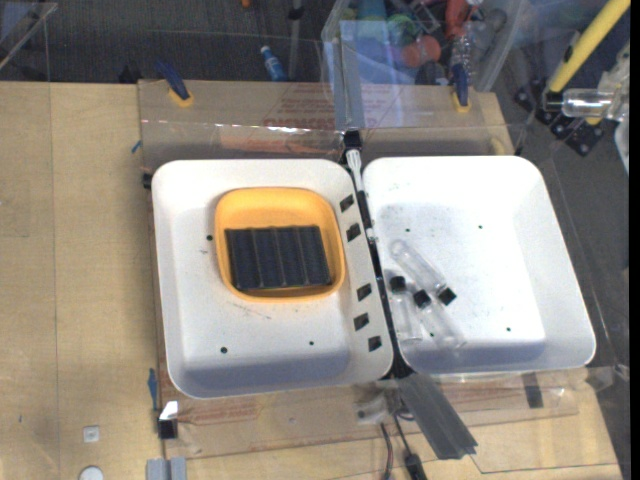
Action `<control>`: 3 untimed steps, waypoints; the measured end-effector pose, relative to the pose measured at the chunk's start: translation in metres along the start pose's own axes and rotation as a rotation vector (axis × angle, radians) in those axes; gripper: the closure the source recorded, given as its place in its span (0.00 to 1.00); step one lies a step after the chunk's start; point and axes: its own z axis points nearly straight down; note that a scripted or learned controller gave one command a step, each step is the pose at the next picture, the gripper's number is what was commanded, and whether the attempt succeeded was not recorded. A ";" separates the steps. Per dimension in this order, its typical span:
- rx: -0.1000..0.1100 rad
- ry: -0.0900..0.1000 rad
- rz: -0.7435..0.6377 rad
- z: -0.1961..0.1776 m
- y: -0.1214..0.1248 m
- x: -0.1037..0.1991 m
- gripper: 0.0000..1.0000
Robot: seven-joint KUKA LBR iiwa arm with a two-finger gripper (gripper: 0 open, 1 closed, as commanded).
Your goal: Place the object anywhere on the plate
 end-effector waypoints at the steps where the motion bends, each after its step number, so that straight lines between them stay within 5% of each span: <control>1: -0.001 0.002 -0.413 0.000 0.000 0.002 1.00; 3: -0.001 -0.002 -1.112 0.000 0.003 -0.007 1.00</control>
